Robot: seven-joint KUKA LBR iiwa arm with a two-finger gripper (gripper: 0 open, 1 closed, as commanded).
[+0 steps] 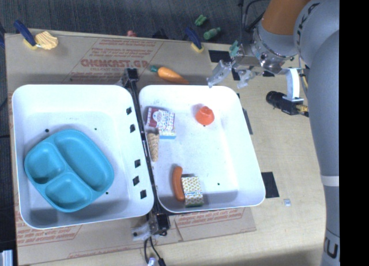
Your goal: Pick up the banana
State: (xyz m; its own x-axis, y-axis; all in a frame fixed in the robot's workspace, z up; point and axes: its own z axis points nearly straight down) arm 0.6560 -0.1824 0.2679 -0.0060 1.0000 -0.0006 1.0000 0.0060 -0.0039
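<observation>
Pale desk (288, 224) carried a brown cardboard sheet (104, 54) with two shallow white plastic bins side by side. Nearest, in the right bin (253, 187), a small patterned box (192, 190) touched an orange-red sausage (177, 182). In the left bin (23, 100) lay a blue three-compartment plate (68, 168). Farther up the right bin sat a tan, corn-like cob (153, 144), just above it a red, white and blue carton (161, 122), and, well apart, a small orange cup-shaped piece (204, 115). Beyond the bins an orange toy carrot (169, 74) lay on the cardboard. The gripper (229, 78) hung over the right bin's far right corner, fingers spread, nothing between them. The pale yellow banana (46, 41), as far as I could tell, rested at the cardboard's far left corner beside a blue clamp (24, 32), well apart from the gripper.
</observation>
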